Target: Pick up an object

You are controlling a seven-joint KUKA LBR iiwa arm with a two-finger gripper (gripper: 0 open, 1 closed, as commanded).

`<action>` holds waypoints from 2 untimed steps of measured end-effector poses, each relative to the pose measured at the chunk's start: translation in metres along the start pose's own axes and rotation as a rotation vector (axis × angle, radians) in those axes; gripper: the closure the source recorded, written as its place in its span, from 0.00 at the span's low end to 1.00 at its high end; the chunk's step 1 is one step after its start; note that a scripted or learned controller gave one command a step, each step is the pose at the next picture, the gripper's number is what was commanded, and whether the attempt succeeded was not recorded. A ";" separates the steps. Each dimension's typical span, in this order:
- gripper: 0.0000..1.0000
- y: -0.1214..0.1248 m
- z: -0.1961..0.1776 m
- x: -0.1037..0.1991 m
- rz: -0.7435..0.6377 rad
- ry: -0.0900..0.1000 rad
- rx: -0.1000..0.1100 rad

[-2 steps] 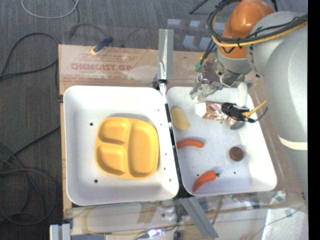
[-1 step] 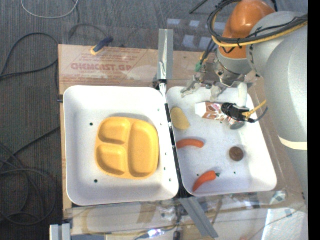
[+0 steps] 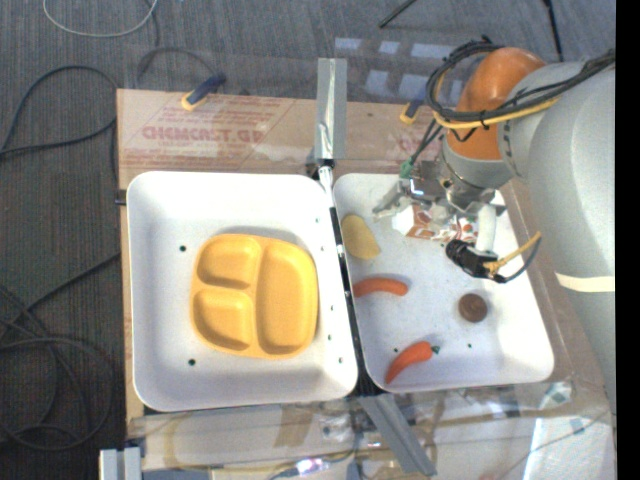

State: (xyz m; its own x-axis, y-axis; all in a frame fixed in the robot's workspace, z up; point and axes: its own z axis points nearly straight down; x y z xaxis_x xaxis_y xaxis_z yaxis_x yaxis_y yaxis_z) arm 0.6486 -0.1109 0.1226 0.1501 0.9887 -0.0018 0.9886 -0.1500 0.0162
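Note:
In the right bin lie a pale yellow wedge, a red sausage-shaped piece, a small brown disc and an orange carrot-like piece with a green tip. A red-and-white patterned item lies near the bin's back wall. My gripper hangs low over the back of the right bin, just above that patterned item and to the right of the yellow wedge. The wrist's orange band sits above it. I see nothing lifted off the bin floor.
The left bin holds a yellow divided tray. A metal divider rail runs between the bins at the back. Cardboard lies behind the left bin. Cables trail on the floor at left and hang around the wrist.

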 end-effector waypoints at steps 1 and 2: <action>0.00 0.039 0.013 -0.043 -0.046 0.006 -0.010; 0.00 0.041 0.013 -0.048 -0.079 0.011 -0.011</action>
State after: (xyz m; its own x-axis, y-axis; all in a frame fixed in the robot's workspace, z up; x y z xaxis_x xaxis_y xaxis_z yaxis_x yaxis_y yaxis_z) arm 0.6824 -0.1649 0.1102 0.0709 0.9975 0.0075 0.9971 -0.0711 0.0272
